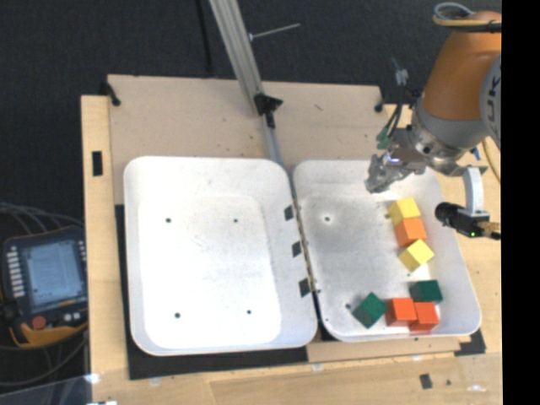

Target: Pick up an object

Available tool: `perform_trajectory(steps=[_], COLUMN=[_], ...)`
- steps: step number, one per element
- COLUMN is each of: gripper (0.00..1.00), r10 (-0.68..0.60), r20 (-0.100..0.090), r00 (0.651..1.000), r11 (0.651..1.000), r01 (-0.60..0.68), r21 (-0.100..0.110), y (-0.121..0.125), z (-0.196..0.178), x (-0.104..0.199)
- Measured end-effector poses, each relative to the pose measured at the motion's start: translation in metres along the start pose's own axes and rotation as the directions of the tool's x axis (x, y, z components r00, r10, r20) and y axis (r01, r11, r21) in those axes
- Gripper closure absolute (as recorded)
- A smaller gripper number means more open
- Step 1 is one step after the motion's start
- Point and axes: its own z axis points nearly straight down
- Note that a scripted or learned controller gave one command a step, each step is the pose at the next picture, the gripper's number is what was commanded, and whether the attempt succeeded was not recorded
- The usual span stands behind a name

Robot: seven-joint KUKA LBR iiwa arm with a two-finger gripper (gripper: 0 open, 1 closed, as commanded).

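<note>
1. Grey metal pole point(240, 49) slants in over tabletop's point(194, 116) far edge.
2. Handheld control pendant point(46, 277), screen lit, off the tabletop's left edge.
3. Dark carpeted floor point(84, 24) beyond.

Claw point(384, 178) over right bin point(337, 251) far edge; coloured blocks point(409, 226) along bin's right side; left bin point(152, 226) adjacent.

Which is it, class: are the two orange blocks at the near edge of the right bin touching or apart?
Touching. The camera view shows the two orange blocks pressed side by side with no white bin floor between them.
</note>
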Motion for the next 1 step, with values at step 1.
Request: perform_trajectory(steps=[1], gripper=[1.0], r10=[-0.003], r20=[-0.003], r00=[1.0], r11=[1.0], r01=[0.003], r21=[-0.001], y=[-0.0188], z=[-0.009], x=[0.0484])
